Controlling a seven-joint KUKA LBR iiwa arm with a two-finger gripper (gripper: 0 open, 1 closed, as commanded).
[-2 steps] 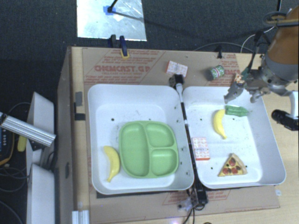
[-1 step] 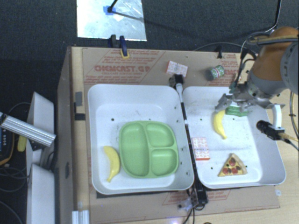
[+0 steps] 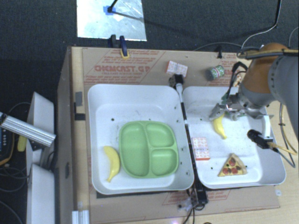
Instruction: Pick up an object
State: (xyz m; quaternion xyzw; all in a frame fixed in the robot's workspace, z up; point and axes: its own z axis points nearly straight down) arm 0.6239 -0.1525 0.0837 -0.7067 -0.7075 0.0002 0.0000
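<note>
Two shallow white plastic bins [image 3: 140, 94] sit on a cardboard-topped bench [image 3: 121, 66] over dark carpet [image 3: 32, 27]. In the right bin, the gripper [image 3: 223, 112] hangs with fingers apart, touching a small yellow banana [image 3: 219, 126].

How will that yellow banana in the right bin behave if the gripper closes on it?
The banana looks like a smooth, glossy toy, so probably stiff and light. Its curved, tapering shape may let it slip or pivot between the fingers. It lies flat on the right bin floor under the gripper, so it seems unlikely to roll.
</note>
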